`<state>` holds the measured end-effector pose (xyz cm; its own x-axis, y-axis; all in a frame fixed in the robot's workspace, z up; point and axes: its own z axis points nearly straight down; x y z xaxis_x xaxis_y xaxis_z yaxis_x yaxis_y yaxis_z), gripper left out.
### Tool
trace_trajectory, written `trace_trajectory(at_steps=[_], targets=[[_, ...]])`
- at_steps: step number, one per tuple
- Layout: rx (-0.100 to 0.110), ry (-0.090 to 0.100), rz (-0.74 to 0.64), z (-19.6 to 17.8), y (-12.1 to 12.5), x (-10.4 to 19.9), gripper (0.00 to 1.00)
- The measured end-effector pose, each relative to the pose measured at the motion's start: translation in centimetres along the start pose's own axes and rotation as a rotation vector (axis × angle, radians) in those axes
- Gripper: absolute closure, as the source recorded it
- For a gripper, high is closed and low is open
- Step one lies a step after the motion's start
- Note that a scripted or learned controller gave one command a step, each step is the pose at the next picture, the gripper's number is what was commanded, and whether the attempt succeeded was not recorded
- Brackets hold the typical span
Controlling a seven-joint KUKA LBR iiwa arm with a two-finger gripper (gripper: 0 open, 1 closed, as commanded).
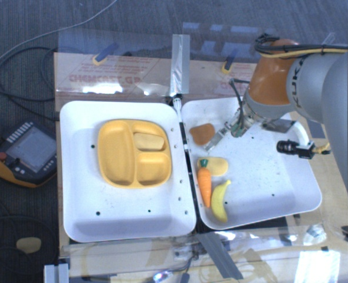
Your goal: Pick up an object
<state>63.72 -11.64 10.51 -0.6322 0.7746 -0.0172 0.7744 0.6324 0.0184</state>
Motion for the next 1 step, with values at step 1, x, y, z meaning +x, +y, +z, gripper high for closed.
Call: trace_trajectory(at_steps=[1], targets=[[-0.015,-0.019,-0.153,0.04,-4.27,5.4,0.0]])
